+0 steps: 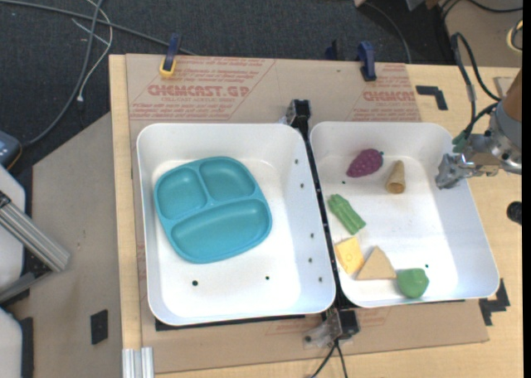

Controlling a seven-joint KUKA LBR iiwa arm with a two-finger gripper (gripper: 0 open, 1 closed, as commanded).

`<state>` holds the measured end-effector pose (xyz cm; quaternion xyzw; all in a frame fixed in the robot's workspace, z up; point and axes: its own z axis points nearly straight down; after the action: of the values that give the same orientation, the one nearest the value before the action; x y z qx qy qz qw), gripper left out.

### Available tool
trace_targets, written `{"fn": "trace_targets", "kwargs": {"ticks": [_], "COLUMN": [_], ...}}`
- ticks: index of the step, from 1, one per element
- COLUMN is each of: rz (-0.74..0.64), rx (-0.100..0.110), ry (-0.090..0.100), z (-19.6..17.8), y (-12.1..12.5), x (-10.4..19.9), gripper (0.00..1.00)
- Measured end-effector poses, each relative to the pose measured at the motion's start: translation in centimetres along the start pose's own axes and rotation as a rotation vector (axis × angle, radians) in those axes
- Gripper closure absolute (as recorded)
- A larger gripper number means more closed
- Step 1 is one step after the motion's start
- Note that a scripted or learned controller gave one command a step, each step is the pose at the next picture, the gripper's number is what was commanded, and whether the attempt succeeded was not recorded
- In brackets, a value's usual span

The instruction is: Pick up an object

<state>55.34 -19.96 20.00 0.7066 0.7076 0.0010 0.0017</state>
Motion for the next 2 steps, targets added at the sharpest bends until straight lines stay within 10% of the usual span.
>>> {"fn": "trace_targets", "kwargs": {"ticks": [2], "rz": [-0.002], "rx": [0.006], "ry": [0.003], "z": [-3.3], "y": [0.3], "x": [4.7], "gripper": [1.00]}}
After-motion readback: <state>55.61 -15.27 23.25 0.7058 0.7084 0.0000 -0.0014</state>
